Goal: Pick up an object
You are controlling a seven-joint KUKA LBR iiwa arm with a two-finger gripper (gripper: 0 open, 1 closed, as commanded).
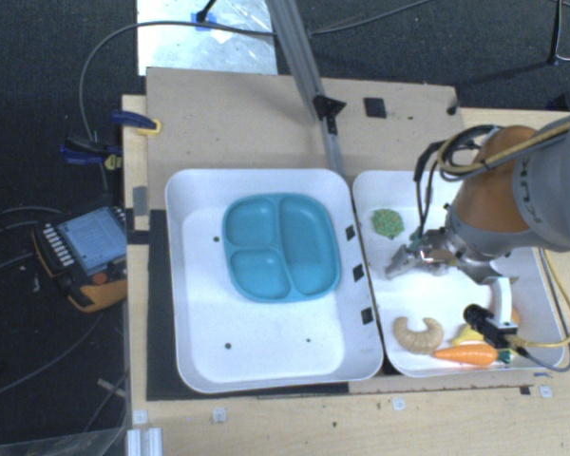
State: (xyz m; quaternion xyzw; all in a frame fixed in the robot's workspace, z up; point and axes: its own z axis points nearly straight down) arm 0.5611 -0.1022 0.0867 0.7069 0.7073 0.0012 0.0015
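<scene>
gripper [404, 257]: low in the right bin, near its left wall; grey fingers point left. Nothing seen betw. them; spread or pressed together, can't tell at this res.
arm [513, 193]: comes in from the right; orange band sits over the far-right part of the right bin.
right bin [369, 283]: holds 3 toy foods plus a yellow bit.
broccoli [388, 222]: small green lump, far-left of the right bin, just beyond the gripper, apart from it. Closest candidate.
broccoli handling: prob. light plastic or foam, bumpy top so decent grip; round, may roll if nudged. Take across the crown from above, fingers either side.
croissant [419, 334]: tan crescent, near side of the right bin, ends pointing toward the near edge. Light, stiff prob.; pinch across the thick middle, not the tips.
carrot [465, 354]: orange, lying left-right along the near wall, just right of the croissant. Smooth, tapered, likely slippery; grip across the fat end. Wall crowds the fingers.
yellow bit [468, 333]: partly hidden by a black part of the arm; can't ID.
left bin [195, 283]: blue divided plate [281, 246] lies in its far half. Wide, flat, hard for 2 fingers; rim only.
judgement: broccoli the easiest pick, short move away.
</scene>
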